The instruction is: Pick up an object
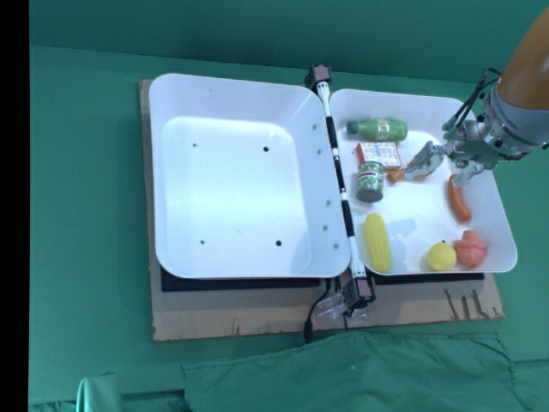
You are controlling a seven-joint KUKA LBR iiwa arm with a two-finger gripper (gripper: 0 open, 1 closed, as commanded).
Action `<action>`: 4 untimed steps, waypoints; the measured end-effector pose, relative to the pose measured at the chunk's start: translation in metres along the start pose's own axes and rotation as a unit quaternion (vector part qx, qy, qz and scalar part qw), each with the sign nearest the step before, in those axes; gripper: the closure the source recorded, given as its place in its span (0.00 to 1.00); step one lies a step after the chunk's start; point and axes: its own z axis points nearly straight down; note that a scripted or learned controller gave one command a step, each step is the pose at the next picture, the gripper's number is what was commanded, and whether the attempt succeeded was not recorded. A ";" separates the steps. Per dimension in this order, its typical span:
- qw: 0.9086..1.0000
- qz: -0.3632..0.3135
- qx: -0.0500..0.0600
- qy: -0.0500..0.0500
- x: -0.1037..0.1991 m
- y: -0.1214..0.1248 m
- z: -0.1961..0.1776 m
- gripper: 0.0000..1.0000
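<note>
My gripper [443,168] hangs over the right bin [506,230], near its back right part, and is open with nothing between its fingers. One grey finger [420,161] points left toward a small orange piece [395,176]; the other finger [466,175] stands just above the top end of a red sausage [459,199]. Also in the bin are a green bottle [377,129], a red and white box [379,154], a small can [371,181], a yellow corn cob [377,242], a lemon [441,257] and an orange-red toy [470,249].
The left bin [171,110] stands beside the right one, split off by a black and white bar [339,178]. Both bins rest on a cardboard sheet [240,316] on green cloth. The arm [523,75] comes in from the upper right.
</note>
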 end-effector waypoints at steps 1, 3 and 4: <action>1.000 0.000 0.000 0.000 0.000 0.000 0.000 0.00; 1.000 0.001 0.003 0.001 -0.004 -0.007 0.100 0.00; 1.000 0.000 -0.002 0.000 -0.005 -0.004 0.127 0.00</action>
